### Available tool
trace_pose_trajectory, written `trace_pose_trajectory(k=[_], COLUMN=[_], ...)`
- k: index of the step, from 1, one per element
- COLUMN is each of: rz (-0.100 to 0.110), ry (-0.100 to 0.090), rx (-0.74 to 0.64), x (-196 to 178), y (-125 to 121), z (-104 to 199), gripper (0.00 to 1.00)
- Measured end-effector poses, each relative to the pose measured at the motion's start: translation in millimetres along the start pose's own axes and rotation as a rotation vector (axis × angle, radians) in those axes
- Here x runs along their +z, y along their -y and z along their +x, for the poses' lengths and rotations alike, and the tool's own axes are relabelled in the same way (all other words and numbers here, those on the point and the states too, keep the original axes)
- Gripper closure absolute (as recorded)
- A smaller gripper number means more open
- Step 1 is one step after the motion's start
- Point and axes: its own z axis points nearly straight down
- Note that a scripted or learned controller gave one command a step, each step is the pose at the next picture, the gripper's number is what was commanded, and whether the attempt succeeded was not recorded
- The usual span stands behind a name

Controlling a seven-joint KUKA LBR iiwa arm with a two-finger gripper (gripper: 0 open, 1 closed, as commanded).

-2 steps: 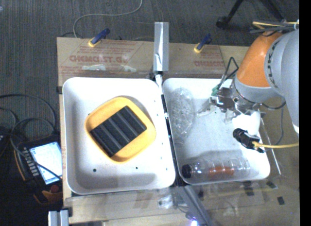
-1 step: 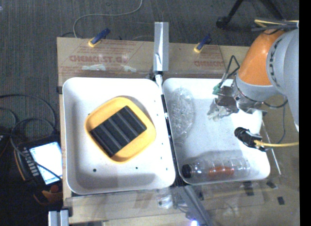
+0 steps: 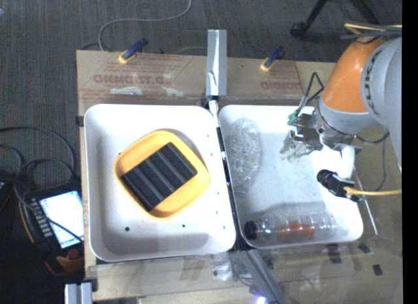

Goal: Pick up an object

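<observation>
Nothing seen held by gripper (image 3: pixel 295 144), poised over right bin (image 3: pixel 356 231); finger state cannot be told. Plastic bottle (image 3: pixel 290 227), crumpled clear bag (image 3: pixel 243 149) unlifted. Pick judged not yet made.

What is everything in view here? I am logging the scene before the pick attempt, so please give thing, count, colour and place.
white bins: 2, white, side by side on the bench
yellow object: 1, yellow with a black ribbed top, in the left bin
clear plastic bottle: 1, transparent with a dark cap and reddish contents, lying along the near edge of the right bin
crumpled clear plastic: 1, transparent, at the left side of the right bin
clamps: 2, blue and yellow, on the board behind the bins
handheld screen: 1, dark with a lit display, on the floor left of the bench
gripper: 1, grey, over the right bin, on the arm with its orange band
</observation>
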Motion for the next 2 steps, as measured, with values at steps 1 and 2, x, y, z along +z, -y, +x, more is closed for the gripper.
trace_pose_trajectory(k=[1,2], rz=[-0.005,-0.006], ry=[-0.002,-0.001], rx=[0.287,0.288], x=[-23.9,-23.9], y=[-3.0,-3.0], z=[21.4,20.9], gripper=[1.00,0.00])
